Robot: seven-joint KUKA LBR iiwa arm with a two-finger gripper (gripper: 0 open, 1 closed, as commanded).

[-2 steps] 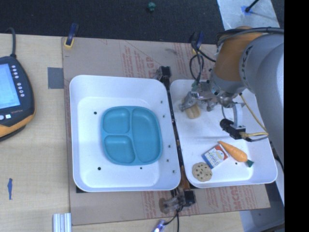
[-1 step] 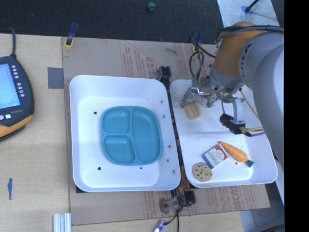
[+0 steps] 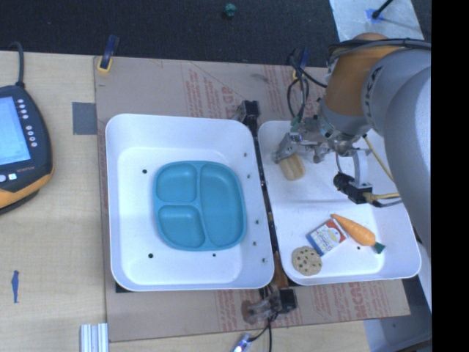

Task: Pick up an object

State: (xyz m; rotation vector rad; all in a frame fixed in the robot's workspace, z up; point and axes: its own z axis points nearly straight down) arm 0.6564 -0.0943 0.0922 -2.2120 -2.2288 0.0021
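My gripper (image 3: 303, 151) hangs low over the far left corner of the right bin (image 3: 396, 266). A small tan, cork-like piece (image 3: 293, 169) lies right beneath its left side, touching or nearly touching it. Toward the near side of the same bin lie a round cookie (image 3: 306, 260), a small blue-and-red packet (image 3: 327, 237) and an orange carrot (image 3: 356, 231) with a green tip. None of these three is close to the gripper.
The left bin (image 3: 124, 196) holds a blue divided plate (image 3: 199, 204). The two bins meet at a raised rim (image 3: 264, 204) just left of the gripper. Black cabling (image 3: 355, 188) trails from the wrist over the right bin. A handheld pendant (image 3: 20, 141) rests at the far left.
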